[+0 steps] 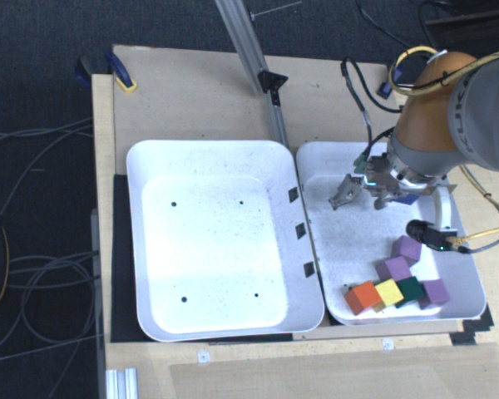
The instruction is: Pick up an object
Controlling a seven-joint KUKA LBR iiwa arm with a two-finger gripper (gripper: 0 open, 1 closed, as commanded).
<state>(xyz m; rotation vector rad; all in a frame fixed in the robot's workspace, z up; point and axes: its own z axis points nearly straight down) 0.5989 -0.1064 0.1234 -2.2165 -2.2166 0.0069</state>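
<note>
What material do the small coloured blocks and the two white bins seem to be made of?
Coloured blocks: probably painted wood or foam, judging by flat matte faces and crisp edges; the view leaves it open. White bins: apparently moulded plastic, with rounded corners, a rolled rim and a soft sheen.

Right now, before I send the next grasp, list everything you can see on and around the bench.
Left bin: one, white, left half of the bench.
Right bin: one, white, beside it on the right, holding the blocks.
Purple blocks: three, clustered in the right bin's near right corner.
Orange block: one, at the right bin's near edge.
Yellow block: one, right of the orange block.
Green block: one, right of the yellow block.
Metal pole: one, grey, slanting over the bench's far side.
Clamp: one, blue and yellow, far left bench corner.
Cables: several, on the floor at left.
Arm: one, grey with orange band.
Gripper: one, over the right bin's far part.
</note>
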